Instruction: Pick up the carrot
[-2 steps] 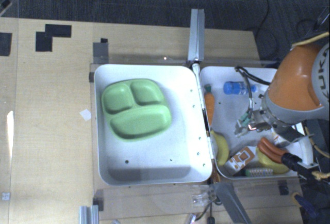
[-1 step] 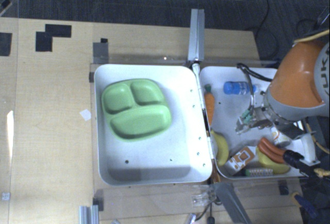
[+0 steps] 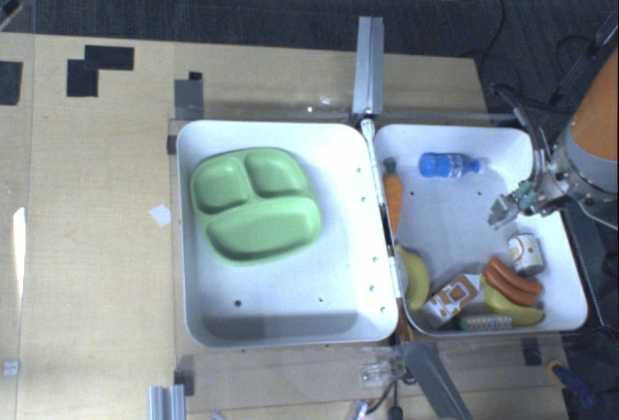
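On the worktop (image 3: 87,215) sit two white bins side by side. The left bin (image 3: 290,312) holds a green divided plate (image 3: 254,203). In the right bin (image 3: 455,225), the carrot (image 3: 393,198) lies against the left wall, leafy end toward the far side. A blue bottle (image 3: 449,165) lies near the far wall. Along the near edge are a banana (image 3: 416,278), a small carton (image 3: 453,300), a hot dog (image 3: 513,285) and a small can (image 3: 525,254). The gripper (image 3: 513,205) hangs over the bin's right side, well apart from the carrot, holding nothing; I cannot tell how wide it stands.
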Robot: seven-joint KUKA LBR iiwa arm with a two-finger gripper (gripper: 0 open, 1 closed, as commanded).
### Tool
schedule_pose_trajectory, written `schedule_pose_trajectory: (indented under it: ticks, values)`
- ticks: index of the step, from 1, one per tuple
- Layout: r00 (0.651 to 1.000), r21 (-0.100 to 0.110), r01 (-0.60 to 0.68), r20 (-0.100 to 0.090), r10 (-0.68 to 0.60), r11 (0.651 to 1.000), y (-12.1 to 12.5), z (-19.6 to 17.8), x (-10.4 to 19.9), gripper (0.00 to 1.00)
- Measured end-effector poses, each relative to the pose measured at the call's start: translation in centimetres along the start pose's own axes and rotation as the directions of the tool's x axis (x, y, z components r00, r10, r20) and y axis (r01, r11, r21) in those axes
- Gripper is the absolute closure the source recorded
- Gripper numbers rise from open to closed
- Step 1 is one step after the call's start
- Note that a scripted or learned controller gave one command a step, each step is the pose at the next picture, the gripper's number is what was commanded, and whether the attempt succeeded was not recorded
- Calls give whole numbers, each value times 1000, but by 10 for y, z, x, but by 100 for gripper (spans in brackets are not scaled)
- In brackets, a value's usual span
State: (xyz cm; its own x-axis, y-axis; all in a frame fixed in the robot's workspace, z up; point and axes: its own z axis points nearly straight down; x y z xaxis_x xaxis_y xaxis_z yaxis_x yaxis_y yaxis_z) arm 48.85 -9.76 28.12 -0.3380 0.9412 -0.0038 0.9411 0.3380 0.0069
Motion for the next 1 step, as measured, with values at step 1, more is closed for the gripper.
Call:
schedule_pose_trajectory:
  ticks: [1]
  values:
    - [1000, -6, 7, 4, -7, 1000, 2, -11, 0, 100]
